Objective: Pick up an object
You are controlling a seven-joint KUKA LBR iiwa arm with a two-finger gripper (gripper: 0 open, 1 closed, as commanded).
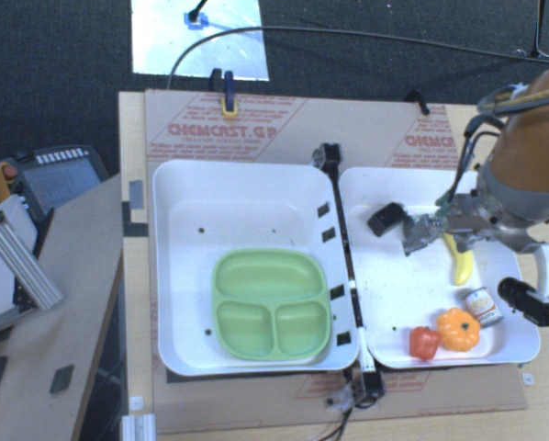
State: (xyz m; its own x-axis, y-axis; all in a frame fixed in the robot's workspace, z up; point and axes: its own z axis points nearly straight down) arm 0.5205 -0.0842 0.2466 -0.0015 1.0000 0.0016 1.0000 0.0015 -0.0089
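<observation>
Two shallow white bins sit side by side on the tabletop point(137, 246), and we see the left bin point(178, 191) carrying a green divided plate point(272, 303) with three compartments, lying flat toward its near edge. Our grey arm point(532, 154) reaches in from the right over the right bin point(375, 283), its claw point(420, 233) hanging low above the bin floor; we cannot tell how the claw stands. Just left of the claw lies a small black object point(386, 219). A yellow banana point(462, 263) lies just below the wrist. Near the front right corner we see an orange pumpkin-like toy point(459, 330), touching a red pepper point(423, 342) on its left, with a small can point(483, 305) just beside.
</observation>
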